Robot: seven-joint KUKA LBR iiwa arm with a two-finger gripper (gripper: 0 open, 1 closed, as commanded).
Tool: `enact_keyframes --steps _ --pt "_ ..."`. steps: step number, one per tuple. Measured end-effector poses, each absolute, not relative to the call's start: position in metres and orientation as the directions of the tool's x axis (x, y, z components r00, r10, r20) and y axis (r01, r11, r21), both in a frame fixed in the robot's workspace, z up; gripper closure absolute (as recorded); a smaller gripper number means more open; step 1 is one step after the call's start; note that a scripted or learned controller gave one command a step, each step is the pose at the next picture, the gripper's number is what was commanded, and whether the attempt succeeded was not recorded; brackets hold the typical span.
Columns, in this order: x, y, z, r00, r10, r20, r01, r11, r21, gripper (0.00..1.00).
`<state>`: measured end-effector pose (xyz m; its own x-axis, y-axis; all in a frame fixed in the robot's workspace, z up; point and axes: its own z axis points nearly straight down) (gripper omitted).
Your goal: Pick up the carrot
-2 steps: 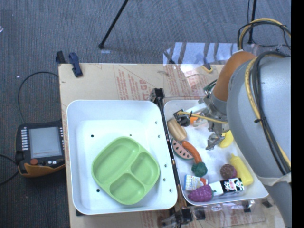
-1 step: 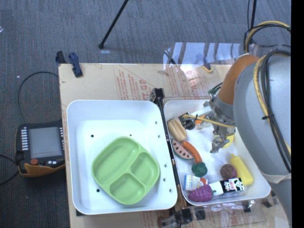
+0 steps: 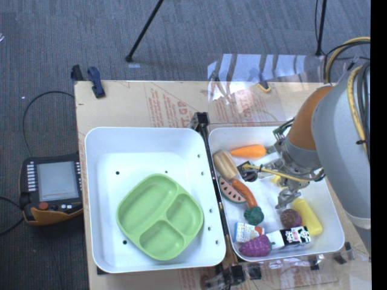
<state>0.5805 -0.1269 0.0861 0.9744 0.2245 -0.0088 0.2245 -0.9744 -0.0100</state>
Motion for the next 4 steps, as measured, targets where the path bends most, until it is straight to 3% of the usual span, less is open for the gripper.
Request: enact_keyframes --steps 1,2,3,4 --pt "0.625 -0.123 0.087 0.980 0.199 -0.006 0.199 -0.980 -0.009 0.00" --pt "0.624 -0.121 0.096 0.978 0.207 -0.013 0.206 -0.978 -0.016 1.00" --pt "0.622 -0.165 0.087 0.936 0.352 -0.007 0.352 -0.936 -0.010 1.00" --pt "0.622 -0.164 0.087 0.936 0.352 -0.006 0.351 -0.936 -0.010 0.00"
